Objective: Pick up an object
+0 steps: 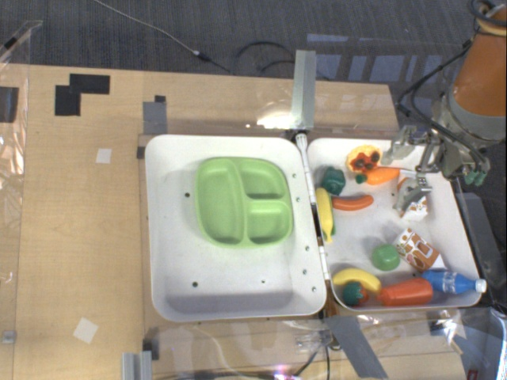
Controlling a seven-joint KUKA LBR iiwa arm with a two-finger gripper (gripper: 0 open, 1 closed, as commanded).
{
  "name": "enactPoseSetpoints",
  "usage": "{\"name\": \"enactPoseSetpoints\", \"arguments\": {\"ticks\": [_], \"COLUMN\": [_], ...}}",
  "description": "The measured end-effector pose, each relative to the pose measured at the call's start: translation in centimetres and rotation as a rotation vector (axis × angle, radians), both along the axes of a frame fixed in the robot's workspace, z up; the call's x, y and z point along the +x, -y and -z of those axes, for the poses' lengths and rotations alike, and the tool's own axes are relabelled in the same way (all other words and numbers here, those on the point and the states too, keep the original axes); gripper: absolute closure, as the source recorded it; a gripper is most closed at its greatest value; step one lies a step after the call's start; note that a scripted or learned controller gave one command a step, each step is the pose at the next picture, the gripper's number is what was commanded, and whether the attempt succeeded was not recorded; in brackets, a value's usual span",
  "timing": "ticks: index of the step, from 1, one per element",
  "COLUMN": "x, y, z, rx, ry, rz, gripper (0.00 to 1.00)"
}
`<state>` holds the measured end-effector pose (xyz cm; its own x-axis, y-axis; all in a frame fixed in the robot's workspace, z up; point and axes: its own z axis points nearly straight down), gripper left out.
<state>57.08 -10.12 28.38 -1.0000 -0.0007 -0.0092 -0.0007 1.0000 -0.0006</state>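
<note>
Two bins: gripper (417, 182) low in right bin (463, 212); its tips blur into clutter, grasp impossible to tell.

The wooden bench (79, 236) bears two white bins (170, 291) side by side.

Single fixed camera above the bench, looking down at a slant. Left bin (170, 236) at frame centre, right bin (459, 212) toward the right edge; arm (479, 85) enters upper right.
</note>
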Motion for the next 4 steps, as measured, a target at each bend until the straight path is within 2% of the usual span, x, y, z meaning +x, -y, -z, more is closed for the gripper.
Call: {"name": "enactPoseSetpoints", "arguments": {"ticks": [1, 2, 3, 4], "x": [4.2, 9.2, 10.1, 10.4], "y": [1.1, 3.8, -0.6, -0.6], "z": [13.4, 19.5, 19.5, 18.0], "rx": [0.002, -0.001, -0.002, -0.006], "ry": [-0.010, 0.002, 0.000, 0.014], "rz": [-0.217, -0.185, -0.332, -0.333], "gripper": [0.00, 0.00, 0.00, 1.00]}}
